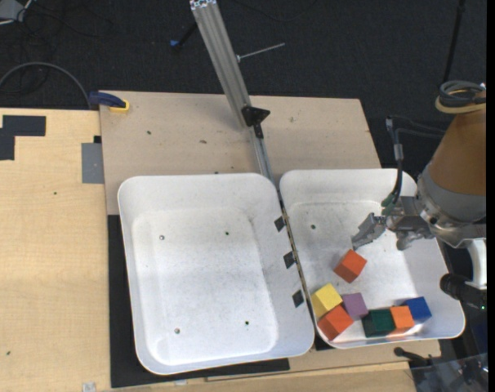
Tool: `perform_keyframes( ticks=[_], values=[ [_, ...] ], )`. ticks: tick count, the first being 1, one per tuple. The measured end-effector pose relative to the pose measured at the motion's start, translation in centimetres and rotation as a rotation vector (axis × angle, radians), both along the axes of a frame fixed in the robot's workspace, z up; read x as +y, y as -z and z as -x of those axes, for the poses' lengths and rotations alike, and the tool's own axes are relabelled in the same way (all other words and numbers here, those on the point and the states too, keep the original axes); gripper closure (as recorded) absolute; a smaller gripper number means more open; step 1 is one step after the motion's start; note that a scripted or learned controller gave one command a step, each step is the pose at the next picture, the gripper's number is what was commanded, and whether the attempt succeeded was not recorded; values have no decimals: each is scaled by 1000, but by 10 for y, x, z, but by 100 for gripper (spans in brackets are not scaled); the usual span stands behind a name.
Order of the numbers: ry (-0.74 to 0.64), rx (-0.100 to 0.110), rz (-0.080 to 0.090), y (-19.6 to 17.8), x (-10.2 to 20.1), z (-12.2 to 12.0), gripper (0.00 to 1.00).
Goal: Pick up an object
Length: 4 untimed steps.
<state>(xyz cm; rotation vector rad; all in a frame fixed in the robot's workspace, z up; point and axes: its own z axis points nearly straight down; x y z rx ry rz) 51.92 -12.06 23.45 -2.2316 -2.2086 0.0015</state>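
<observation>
Gripper: grey metal, low over the right bin; two fingers spread well apart, nothing between them. One fingertip points toward the bin's middle, the other sits back toward the wrist.
Arm: broad orange band above the gripper, grey wrist housing below it, reaching in from the right.
Writing: none legible on the gripper, blocks or bins.
Orange-red block: nearest thing to the gripper, just below the spread fingers and slightly left, not touching them; small cube, matte faces, tilted on the bin floor, standing apart from the other blocks.
Block cluster: further below the gripper, along the bin's near edge. Yellow cube and purple cube side by side; a second red-orange cube touching the yellow one at the bin's corner; green cube, orange cube and blue cube in a tight row to the right.
Right bin: shallow white tray, rounded corners, floor speckled with dark scuffs.
Left bin: well left of the gripper, same white tray, scuffed floor with a few dark dots.
Divider: seam between bins, three small black clips.
Aluminium rail: slotted extrusion, slanting up beyond the bins, black bracket at its base.
Bench: pale wood board.
</observation>
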Motion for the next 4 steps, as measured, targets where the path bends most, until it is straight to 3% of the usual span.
perform_keyframes(
  ticks=[1,2,3,4],
  values=[
    [-15,8,-2,128,10,-43,0],
    [-5,4,-1,113,7,-43,100],
    [-8,-7,2,-43,-23,9,100],
    [-18,3,-3,-26,69,13,100]
  ],
)
